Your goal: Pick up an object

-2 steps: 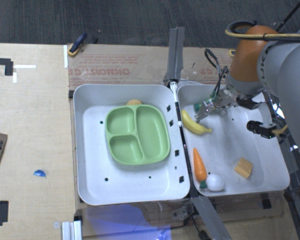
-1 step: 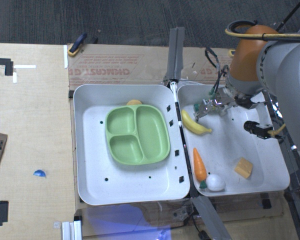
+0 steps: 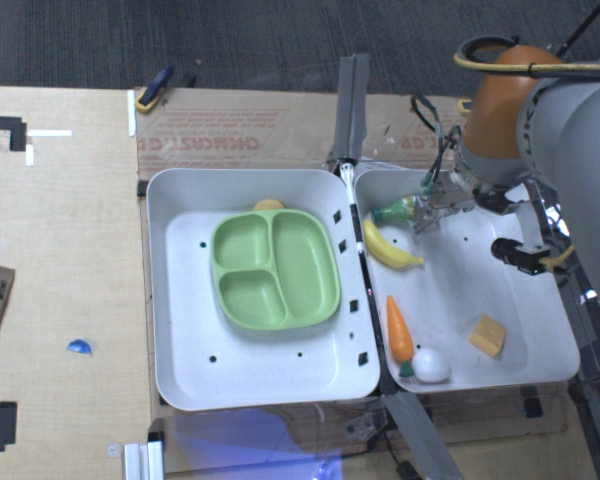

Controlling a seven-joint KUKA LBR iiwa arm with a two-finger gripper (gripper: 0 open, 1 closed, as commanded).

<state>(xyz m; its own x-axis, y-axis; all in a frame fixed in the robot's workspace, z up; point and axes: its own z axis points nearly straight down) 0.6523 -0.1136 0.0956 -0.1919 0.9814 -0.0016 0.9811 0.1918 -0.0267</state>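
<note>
My gripper [image 3: 427, 212] hangs low over the far left corner of the right bin [image 3: 520, 368], below the orange wrist band. A small green object [image 3: 392, 211] lies right at its tip on the left side; whether it is held is unclear. A yellow banana [image 3: 387, 249] lies just in front of it by the bin's left wall. An orange carrot [image 3: 399, 330] and a white ball [image 3: 431, 365] sit at the near left corner. A tan block [image 3: 487, 336] rests near the right side.
The left bin [image 3: 180, 348] holds a green divided plate [image 3: 275, 267], with a small yellow-orange thing [image 3: 268, 206] peeking out behind it. A grey divider [image 3: 351, 118] stands between the bins at the back. Black cables [image 3: 520, 255] hang by the arm.
</note>
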